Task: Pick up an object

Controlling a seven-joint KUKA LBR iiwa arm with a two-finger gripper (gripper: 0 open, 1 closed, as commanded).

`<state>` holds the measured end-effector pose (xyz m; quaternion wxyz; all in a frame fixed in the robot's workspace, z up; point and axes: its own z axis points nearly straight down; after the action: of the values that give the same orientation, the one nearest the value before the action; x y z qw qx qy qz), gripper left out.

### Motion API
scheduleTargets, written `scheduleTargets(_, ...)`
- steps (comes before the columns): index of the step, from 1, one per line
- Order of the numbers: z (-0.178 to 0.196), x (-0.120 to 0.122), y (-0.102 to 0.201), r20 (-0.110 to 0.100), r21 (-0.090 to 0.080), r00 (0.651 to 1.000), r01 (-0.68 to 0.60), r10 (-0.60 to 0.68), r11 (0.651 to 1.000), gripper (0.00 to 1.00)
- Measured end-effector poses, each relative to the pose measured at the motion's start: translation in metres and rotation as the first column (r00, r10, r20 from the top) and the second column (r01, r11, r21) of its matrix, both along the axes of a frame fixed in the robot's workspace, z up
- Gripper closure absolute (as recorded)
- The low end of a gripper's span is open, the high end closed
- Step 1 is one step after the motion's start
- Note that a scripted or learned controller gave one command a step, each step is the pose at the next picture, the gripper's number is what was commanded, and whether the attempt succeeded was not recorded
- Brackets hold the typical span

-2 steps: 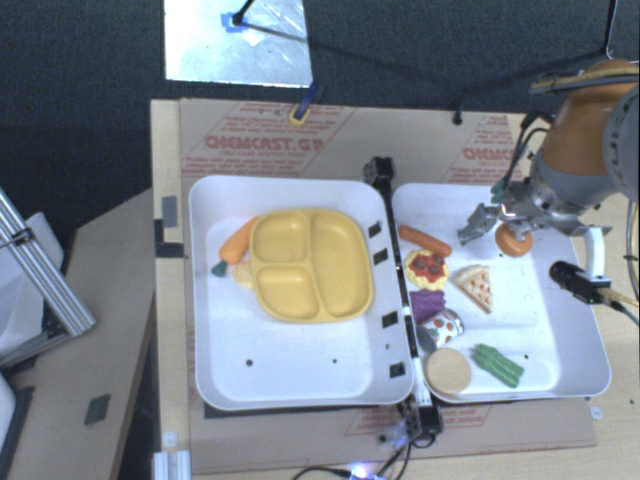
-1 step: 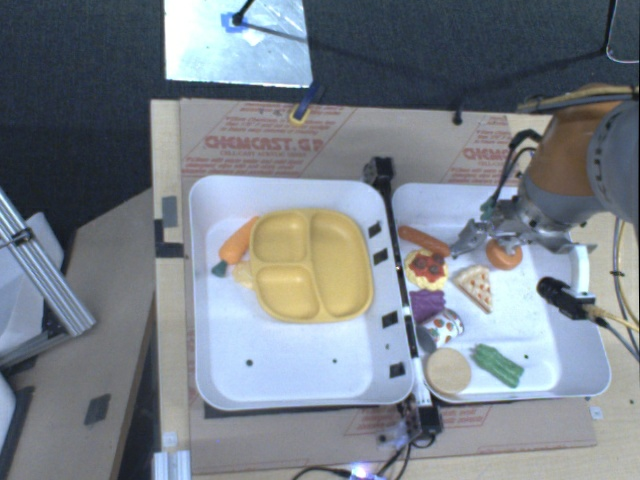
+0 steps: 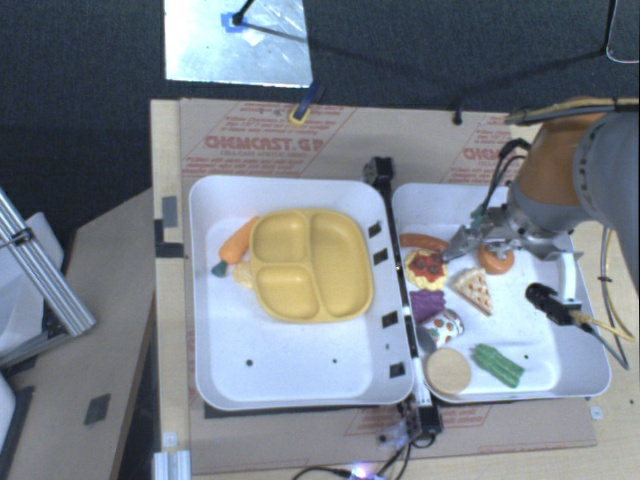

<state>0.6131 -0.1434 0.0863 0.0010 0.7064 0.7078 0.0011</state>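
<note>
Arm (image 3: 585,168) reaching in from the right over the right bin (image 3: 590,363), gripper (image 3: 478,236) hanging above toy food: sausage (image 3: 424,240), pizza (image 3: 427,267), wedge (image 3: 475,290), green pod (image 3: 498,364), tan disc (image 3: 448,369). Left bin (image 3: 290,378) holding a yellow tray (image 3: 305,265), a carrot (image 3: 237,241) lying beside it.

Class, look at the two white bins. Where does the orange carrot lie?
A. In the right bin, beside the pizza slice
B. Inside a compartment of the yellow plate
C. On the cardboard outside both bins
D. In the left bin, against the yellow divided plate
D: the carrot lies in the left bin, touching the outer left edge of the yellow divided plate.
</note>
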Motion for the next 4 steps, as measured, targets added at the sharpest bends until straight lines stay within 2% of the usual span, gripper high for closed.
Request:
scheduleTargets(1, 0.013, 0.003, -0.003, 0.012, -0.007, 1.000, 0.000, 0.000, 1.000, 1.00)
scheduleTargets(2, 0.061, -0.004, 0.004, -0.002, 0.000, 1.000, -0.002, 0.002, 1.000, 1.00)
scheduleTargets(3, 0.118, -0.005, 0.010, -0.002, 0.000, 1.000, -0.002, 0.002, 1.000, 1.00)
scheduleTargets(4, 0.138, -0.004, 0.010, 0.000, 0.000, 1.000, -0.002, 0.002, 1.000, 1.00)
